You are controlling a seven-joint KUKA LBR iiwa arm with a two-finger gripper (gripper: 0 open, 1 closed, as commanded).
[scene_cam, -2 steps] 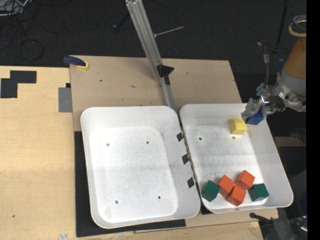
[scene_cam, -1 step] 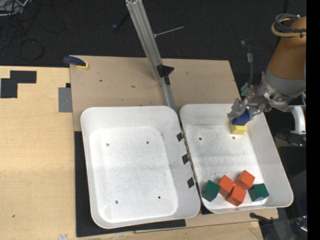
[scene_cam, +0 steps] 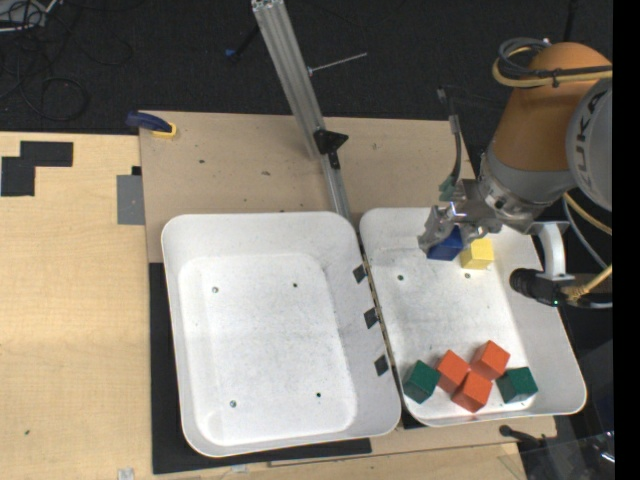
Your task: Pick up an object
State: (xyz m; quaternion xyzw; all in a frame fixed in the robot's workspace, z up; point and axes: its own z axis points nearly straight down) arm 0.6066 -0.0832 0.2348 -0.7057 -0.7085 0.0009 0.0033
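Starting nearest the camera: a cluster of blocks lies at the near end of the right bin. It has a green cube on its left, two orange-red cubes and, a third orange-red cube just in front of them, and a second green cube on its right. They sit touching or just beside one another. The left bin lies alongside, with dark clips along the shared edge.

Farther back in the right bin, a yellow cube rests on the floor, plain-faced, no markings readable. Just beside it, on its left, a blue block sits under the hand. Whether the blue block is clamped cannot be told, nor how the hand stands.

Partial white lettering on the grey arm, "KU", reads at the right edge. Beyond the bins, a slanted aluminium rail crosses the tabletop.
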